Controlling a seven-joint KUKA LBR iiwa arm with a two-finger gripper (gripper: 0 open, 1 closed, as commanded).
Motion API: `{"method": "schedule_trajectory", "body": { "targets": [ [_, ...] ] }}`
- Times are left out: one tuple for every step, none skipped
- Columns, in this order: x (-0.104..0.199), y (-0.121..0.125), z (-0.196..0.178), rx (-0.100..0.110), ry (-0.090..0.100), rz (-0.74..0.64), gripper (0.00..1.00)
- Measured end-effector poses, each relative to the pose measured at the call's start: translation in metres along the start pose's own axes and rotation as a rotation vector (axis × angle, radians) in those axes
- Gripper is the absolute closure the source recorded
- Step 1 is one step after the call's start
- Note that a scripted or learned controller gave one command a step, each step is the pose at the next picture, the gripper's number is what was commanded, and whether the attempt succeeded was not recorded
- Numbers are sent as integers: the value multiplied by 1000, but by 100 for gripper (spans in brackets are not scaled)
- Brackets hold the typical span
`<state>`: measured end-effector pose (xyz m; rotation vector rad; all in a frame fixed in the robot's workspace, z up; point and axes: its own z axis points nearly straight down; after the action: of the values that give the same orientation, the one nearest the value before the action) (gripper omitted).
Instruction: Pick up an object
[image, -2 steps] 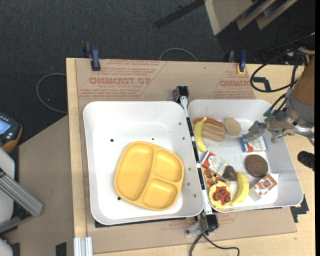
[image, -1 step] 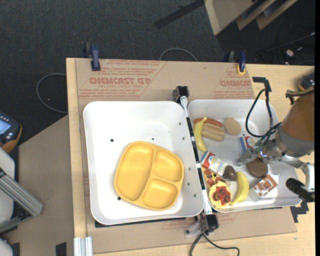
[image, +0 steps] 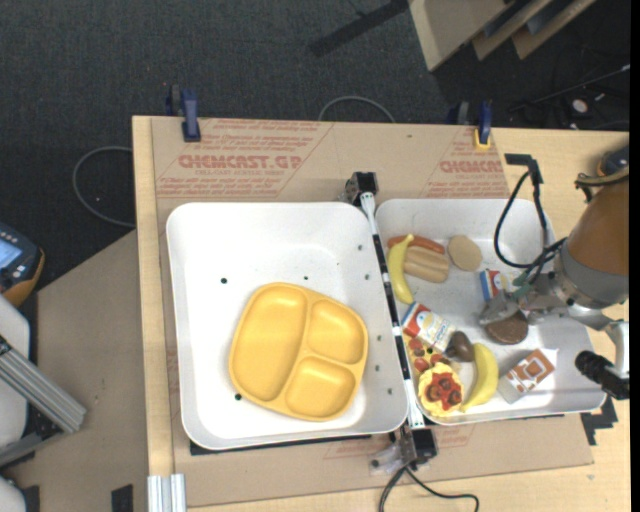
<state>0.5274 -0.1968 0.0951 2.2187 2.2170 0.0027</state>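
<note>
A yellow divided tray (image: 298, 350) sits in the left bin (image: 200, 240). Toy food fills the right bin (image: 440, 212), where the arm (image: 600, 245) reaches in; its claw (image: 508, 318) hangs over a brown piece (image: 507, 330), grip unclear. Desk (image: 150, 300) board reads "CHEMCAST".

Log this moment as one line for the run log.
phase: reaching | end effector: low in right bin, over brown item | grasp: unclear | yellow tray: left bin
</note>
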Motion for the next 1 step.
{"method": "schedule_trajectory", "body": {
  "targets": [
    [68, 54, -66, -5, 2, -9, 100]
  ]
}}
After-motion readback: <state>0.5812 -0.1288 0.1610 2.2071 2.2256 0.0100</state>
